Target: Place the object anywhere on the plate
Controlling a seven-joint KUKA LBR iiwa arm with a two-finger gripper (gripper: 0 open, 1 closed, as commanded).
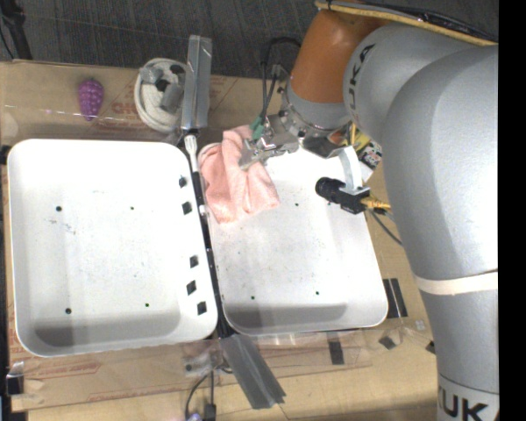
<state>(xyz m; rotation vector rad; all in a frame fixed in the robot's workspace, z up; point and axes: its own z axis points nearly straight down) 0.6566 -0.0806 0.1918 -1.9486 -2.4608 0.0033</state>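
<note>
Jaws of the metal two-finger gripper [256, 150] sit low on the crumpled pink cloth [237, 182] at the right white bin's [333, 296] far-left corner, their opening unclear, so the grasp seems underway; next comes closing firmly and lifting toward a plate.

Bright, even overhead light washes the two white bins [96, 235] nearly featureless, with soft grey shadows pooling along their near walls. The arm [438, 147] shows a pale sheen. Detail is soft and grainy throughout; the floor behind lies dim.
</note>
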